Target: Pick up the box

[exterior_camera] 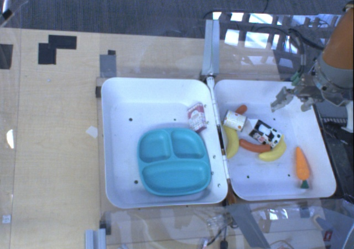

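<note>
Arm: grey with an orange band, reaching in from the right edge, above the upper right corner of the right bin (326, 187).
Gripper (293, 100): hangs over the upper right part of the right bin — jaws apart, 2 fingers splayed, nothing between them.
Box (264, 131): small, white with black markings, lying in the middle of the right bin, well apart from the gripper, down and to its left.
Around the box: it rests against a banana (275, 152) and a red sausage-shaped piece (255, 145); a white cylinder with a red end (235, 120) lies just beside it on the left; a second yellow banana (231, 144) lies near the bin's left wall.
Carrot (301, 166): orange, near the right wall of the right bin, apart from the cluster.
Left bin (113, 148): holds a blue 3-compartment plate (174, 161) and a small red-and-white packet (197, 117) by the dividing wall.
Worktop (50, 131): pale wood, both bins side by side — black marks at the upper left.
</note>
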Tool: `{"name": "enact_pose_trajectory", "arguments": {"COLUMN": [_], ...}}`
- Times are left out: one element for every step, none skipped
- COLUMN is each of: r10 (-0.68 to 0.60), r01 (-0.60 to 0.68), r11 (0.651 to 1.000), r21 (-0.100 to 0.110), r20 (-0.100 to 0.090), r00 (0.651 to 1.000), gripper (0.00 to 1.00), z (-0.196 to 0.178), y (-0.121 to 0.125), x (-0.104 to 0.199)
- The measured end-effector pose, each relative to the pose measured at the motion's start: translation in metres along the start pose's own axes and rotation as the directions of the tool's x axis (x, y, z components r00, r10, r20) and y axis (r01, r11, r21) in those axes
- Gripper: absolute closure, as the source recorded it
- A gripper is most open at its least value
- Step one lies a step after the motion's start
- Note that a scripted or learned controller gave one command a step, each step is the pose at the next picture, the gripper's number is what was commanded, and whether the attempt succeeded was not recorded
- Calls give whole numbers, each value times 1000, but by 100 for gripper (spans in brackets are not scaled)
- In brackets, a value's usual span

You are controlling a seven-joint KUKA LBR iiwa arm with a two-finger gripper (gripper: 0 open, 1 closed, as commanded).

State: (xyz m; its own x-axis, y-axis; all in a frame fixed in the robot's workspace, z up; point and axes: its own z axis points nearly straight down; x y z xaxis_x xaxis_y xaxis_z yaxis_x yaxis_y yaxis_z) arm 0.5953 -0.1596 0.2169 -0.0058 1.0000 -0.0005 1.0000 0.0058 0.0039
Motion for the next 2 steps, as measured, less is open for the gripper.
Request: {"name": "enact_pose_trajectory", "arguments": {"r10": [-274, -292], "r01": [274, 292], "r11": [962, 956], "r21": [-2, -1], "r20": [1, 1], "r00": [962, 956], "gripper": [0, 0], "z": [30, 116], "y": [-22, 41], "x": [-20, -11]}}
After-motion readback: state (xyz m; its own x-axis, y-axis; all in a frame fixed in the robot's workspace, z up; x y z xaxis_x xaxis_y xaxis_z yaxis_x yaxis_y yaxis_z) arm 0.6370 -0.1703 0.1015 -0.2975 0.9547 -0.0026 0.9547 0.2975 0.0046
